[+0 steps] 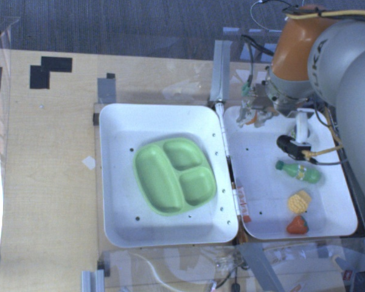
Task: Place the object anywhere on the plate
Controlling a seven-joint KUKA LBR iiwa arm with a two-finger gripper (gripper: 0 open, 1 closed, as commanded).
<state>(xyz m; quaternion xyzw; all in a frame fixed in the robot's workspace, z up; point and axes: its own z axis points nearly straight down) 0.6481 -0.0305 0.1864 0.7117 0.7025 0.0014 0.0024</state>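
overhead, i see the gripper (253,115) hanging above the right bin's (261,221) far left corner; i cannot tell its state. the green plate (173,176) sits in the left bin (118,224). a green bottle (299,171), a yellow piece (299,202) and a red strawberry (297,225) lie in the right bin, well apart from the plate.

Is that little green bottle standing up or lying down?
Lying down. The green bottle rests on its side on the floor of the right bin, cap end pointing left toward the green plate.
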